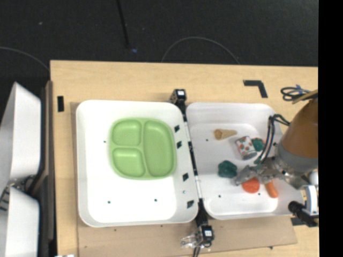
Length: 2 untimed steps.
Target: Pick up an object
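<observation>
The right bin [214, 202] holds several small objects. A tan cone [225, 134] lies near its back, with a white patterned cube [245, 146] and a teal piece [259, 143] to the right of it. A dark green lump [227, 168] sits mid-bin. A red-orange round object [250, 186] and an orange piece [271, 189] lie near the front. My gripper [248, 175] reaches in from the right, low in the bin, directly over the back edge of the red-orange object and just right of the green lump. The arm [300, 138] hides the bin's right side.
The left bin [91, 197] carries a light green divided plate [143, 147] in its middle. A black clip [178, 95] sits at the back where the bins meet. Scissors [293, 92] lie on the bench at the far right.
</observation>
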Motion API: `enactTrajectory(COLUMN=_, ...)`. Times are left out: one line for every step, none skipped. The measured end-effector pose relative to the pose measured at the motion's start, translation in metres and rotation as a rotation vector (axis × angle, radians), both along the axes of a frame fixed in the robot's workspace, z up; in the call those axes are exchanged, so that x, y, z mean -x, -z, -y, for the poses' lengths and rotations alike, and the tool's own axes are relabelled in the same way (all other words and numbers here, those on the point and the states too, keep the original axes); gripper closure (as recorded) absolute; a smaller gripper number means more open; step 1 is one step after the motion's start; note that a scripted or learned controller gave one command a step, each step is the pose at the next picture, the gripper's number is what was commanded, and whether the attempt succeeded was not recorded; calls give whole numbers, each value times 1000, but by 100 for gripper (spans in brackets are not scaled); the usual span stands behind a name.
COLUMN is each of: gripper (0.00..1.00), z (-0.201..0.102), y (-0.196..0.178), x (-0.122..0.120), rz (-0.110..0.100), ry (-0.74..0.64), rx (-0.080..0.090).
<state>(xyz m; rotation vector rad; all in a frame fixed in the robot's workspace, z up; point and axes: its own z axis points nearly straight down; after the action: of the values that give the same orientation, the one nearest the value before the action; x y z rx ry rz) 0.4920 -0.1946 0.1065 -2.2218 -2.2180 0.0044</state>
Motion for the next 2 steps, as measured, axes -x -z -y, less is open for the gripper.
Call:
enactTrajectory(gripper=100, z=1, y=-14, x=-2, rz=7, ry=4, rx=0)
enactTrajectory(gripper=100, z=5, y=-77, x=0, rz=11, ry=-4, rx=3)
